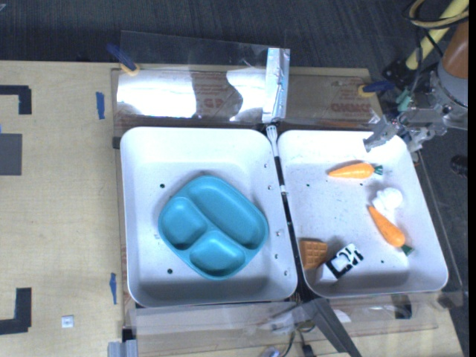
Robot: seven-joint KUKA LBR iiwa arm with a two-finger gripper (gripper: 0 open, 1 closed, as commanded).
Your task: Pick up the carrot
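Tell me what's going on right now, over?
Gripper over right bin's far corner, holding nothing. Two carrots: near one, far one beside white ball. Path clear.

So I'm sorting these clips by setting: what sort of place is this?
Probably a robotics lab bench: two white bins hold toy food, such as carrots and a blue divided tray, with a robot pincer at the right bin's corner.
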